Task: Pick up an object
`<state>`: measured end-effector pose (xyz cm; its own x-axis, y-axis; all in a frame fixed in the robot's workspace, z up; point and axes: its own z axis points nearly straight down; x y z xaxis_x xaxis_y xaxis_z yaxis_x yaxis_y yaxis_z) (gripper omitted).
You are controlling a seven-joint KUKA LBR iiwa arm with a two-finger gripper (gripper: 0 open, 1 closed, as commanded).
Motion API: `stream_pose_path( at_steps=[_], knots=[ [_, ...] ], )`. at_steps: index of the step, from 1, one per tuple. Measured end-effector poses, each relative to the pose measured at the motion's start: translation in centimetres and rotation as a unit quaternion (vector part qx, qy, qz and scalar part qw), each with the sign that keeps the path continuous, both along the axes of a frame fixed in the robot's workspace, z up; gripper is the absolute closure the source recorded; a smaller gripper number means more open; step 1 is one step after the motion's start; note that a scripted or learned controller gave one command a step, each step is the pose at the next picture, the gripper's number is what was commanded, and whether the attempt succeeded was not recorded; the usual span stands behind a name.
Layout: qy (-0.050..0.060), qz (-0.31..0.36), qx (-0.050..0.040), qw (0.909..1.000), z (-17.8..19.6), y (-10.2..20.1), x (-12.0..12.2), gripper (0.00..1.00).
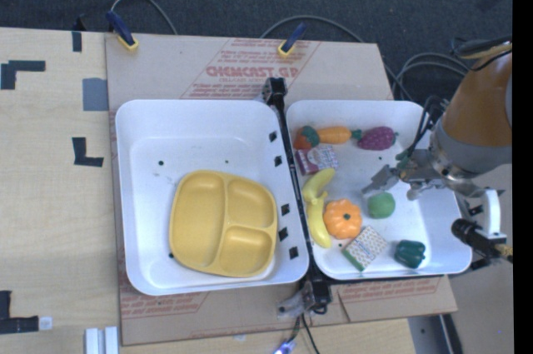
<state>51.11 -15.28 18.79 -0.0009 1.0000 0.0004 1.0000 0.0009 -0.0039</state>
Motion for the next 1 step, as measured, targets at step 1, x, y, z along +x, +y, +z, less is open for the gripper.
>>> stream_pose_path(
  at_steps=[1],
  knots=[
    [0.000,0.000,0.0004,1.0000,-8.76,3.04,-1.07,0.00]
  ],
)
